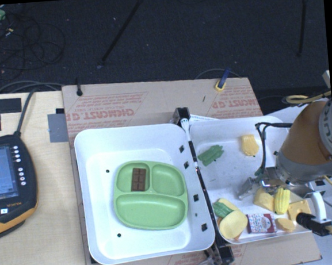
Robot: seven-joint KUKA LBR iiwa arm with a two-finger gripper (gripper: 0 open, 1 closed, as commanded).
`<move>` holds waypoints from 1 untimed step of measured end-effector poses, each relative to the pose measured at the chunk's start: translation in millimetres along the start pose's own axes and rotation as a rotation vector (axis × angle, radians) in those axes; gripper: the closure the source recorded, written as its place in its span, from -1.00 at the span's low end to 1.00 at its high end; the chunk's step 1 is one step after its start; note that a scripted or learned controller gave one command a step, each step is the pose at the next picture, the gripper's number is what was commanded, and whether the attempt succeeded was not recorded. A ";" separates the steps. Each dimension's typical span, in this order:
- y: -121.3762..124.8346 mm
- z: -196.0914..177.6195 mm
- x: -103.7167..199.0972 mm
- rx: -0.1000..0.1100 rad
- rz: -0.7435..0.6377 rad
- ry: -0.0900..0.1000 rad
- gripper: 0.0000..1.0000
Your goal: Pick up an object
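The arm reaches over the right bin [229,130] from its right edge, and the claw [250,186] hangs low above the bin floor near the middle. Its grey fingers look spread a little, with nothing between them, though the view is too small to be sure of the gap.

Just right of the claw, toward the bin's near right corner, lie a yellow corn cob [282,199] and other yellow pieces [264,200] bunched together. Along the near edge sit a round yellow item [233,224], touching a green one [222,209], and a small red-and-white packet [260,224]. A green leafy piece [209,154] lies by the left wall, and a yellow chunk [249,145] sits toward the far edge.

In the left bin [94,164] a green divided plate [151,196] lies in the middle, with a brown bar [139,179] in its far left compartment. A pendant with a screen [5,180] rests at the tabletop's left edge.
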State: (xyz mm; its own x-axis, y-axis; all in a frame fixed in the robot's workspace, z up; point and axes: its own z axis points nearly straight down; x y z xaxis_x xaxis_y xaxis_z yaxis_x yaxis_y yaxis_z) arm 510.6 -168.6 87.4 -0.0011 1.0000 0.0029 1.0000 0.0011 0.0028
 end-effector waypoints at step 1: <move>2.8 -83.7 -47.3 -0.002 0.003 -0.007 -1.00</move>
State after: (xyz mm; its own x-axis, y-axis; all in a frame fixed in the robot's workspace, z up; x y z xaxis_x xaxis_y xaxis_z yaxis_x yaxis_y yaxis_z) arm 513.2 -216.1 170.9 0.0020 1.0000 -0.0044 1.0000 -0.0020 0.0051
